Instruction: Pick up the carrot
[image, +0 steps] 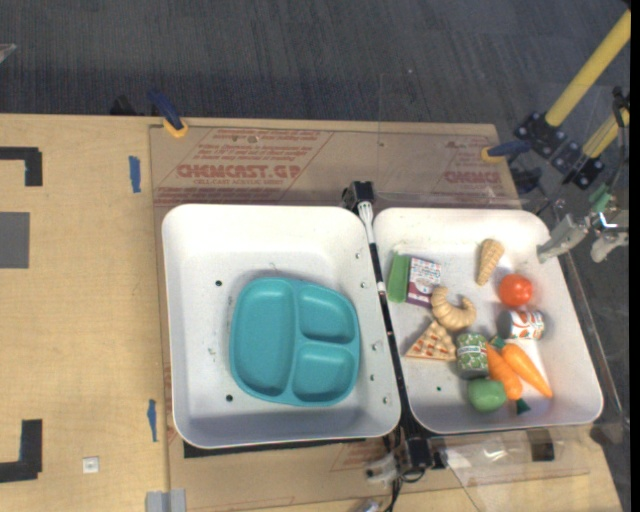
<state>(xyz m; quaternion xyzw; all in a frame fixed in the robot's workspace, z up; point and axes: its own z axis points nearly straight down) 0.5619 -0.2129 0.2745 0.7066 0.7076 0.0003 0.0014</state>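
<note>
The carrot (529, 369) is orange with a green stub at its lower end and lies in the near right corner of the right bin (575, 405). A second, smaller orange carrot-like piece (502, 371) lies against its left side. My gripper (585, 218) hangs at the far right edge of the right bin, over its rim, well behind the carrot and apart from it. Nothing shows in it.
Crowded around the carrot are a small can (527, 324), a red tomato (516, 290), a dark green vegetable (472, 355), a lime green item (487, 396), a pizza slice (430, 343), a croissant (453, 308) and a corn cob (488, 260). The left bin (190, 300) holds a teal divided plate (295, 340).
</note>
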